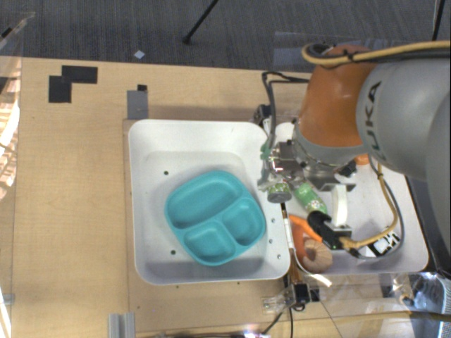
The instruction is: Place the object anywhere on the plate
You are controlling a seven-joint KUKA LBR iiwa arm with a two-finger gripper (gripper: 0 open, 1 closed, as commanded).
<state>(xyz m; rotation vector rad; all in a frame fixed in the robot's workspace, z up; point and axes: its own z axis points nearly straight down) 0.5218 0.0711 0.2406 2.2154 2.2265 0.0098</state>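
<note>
1 arm [366, 111], grey with orange band, covering most of the right bin [416, 252]. 1 gripper [310, 189], mostly hidden beneath the wrist; grip state cannot be told. 1 green object [310, 197] directly at the gripper, partly covered. 1 orange item [303, 225] and 1 brown round item [316, 257] just below it. 1 teal 3-compartment plate [215, 217] to the gripper's left, in the left bin [151, 153].

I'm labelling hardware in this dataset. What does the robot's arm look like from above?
The arm is a bulky, rounded grey casing with a broad orange band above the wrist and dark lettering on the grey shell. A yellowish cable runs along its top. Below the band sits a grey metal wrist mount, and black cables trail near it.
</note>
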